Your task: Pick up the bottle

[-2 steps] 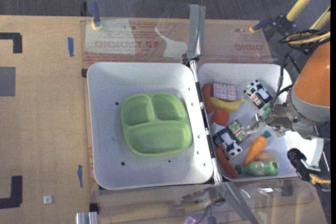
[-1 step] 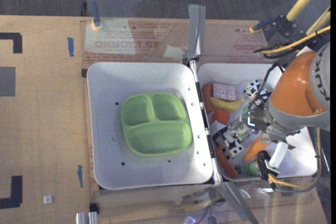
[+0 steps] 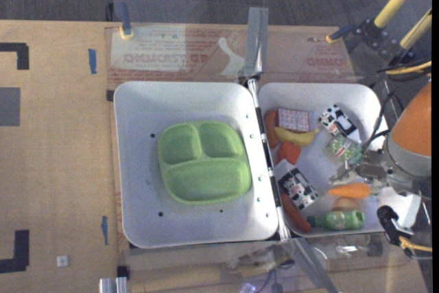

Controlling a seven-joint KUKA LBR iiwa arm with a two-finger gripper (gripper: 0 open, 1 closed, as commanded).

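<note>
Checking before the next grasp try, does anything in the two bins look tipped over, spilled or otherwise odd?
Nothing looks spilled or damaged. The green bottle lies on its side near the front wall of the right bin, amid a loose jumble with a banana and carrot. The green divided plate sits flat in the left bin.

Two shallow white bins are on the bench: the left bin (image 3: 137,216) and the right bin (image 3: 363,96). The left bin contains one green divided plate (image 3: 204,161). The right bin contains one green bottle (image 3: 337,219), one banana (image 3: 296,136), one carrot (image 3: 350,191), two black-and-white patterned cartons (image 3: 298,188) (image 3: 338,120), one small pink-checked box (image 3: 293,119), and a few red or orange pieces too crowded for a firm count.
</note>
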